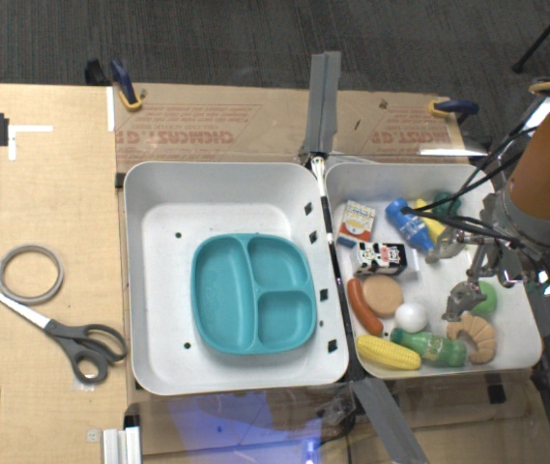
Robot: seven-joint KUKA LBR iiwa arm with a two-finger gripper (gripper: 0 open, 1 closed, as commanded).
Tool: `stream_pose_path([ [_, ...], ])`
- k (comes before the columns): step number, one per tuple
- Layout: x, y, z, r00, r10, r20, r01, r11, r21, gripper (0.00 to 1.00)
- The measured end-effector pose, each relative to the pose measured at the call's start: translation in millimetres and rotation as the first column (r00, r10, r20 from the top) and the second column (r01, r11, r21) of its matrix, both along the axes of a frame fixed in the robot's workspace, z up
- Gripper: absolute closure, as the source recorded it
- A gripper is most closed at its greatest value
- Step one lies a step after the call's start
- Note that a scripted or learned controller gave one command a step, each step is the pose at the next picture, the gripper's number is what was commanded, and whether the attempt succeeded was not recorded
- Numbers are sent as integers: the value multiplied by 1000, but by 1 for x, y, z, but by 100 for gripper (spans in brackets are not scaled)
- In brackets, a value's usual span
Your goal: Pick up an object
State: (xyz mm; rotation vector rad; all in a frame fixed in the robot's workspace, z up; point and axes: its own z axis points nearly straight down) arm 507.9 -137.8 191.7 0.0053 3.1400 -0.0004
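I see the two-finger gripper (464,301) parted and empty over the right white bin (516,356); the tan ridged plastic croissant (476,337) lies directly below-right, its long axis running diagonally.

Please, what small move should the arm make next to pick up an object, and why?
Probably a short descent. The gripper hangs in the right bin, above the croissant and beside a green object, with nothing visible between its fingers. Lowering onto the croissant seems the nearest chance for a grasp.
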Motion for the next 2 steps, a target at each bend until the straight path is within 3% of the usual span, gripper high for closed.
stream_pose_path([
  [1,113,-14,-78,1000,-2,31,2,1000,-3,0],
  [2,109,-10,-98,994,-108,4,108,994,0,0],
])
